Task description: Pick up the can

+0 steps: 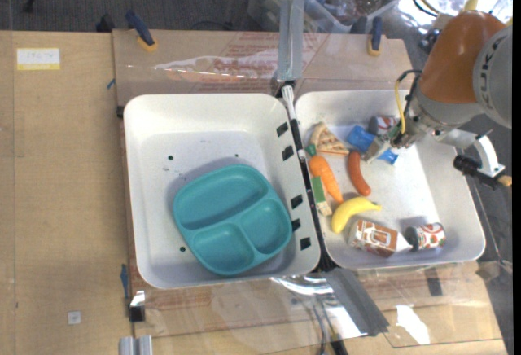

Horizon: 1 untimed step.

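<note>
The can [426,236] lies on its side near the front right corner of the right bin [456,207]; it is small, red and white with a dark end. My gripper [379,149] hangs low over the middle back of that bin, well behind the can and apart from it. Its tip sits between a blue block [359,137] and a small blue piece [390,155]. The grey arm with its orange band [456,60] comes in from the right.
The right bin also holds a pizza slice [327,139], a carrot [325,177], a red sausage [358,173], a banana [352,211], a brown carton [374,236] just left of the can, and a round red and blue thing [383,124]. A teal divided plate [231,218] lies in the left bin.
</note>
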Each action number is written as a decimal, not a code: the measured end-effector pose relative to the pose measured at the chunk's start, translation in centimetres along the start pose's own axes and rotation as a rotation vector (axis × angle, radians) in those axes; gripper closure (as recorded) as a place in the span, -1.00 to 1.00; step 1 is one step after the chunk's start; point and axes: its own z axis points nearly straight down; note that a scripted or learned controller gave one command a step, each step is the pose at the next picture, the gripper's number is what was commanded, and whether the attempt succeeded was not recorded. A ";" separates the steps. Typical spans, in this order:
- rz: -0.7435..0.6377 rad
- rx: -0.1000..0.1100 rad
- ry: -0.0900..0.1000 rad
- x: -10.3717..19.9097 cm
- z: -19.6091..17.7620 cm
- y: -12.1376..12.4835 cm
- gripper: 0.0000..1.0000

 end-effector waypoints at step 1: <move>0.526 0.002 0.000 7.1 -8.9 2.9 1.00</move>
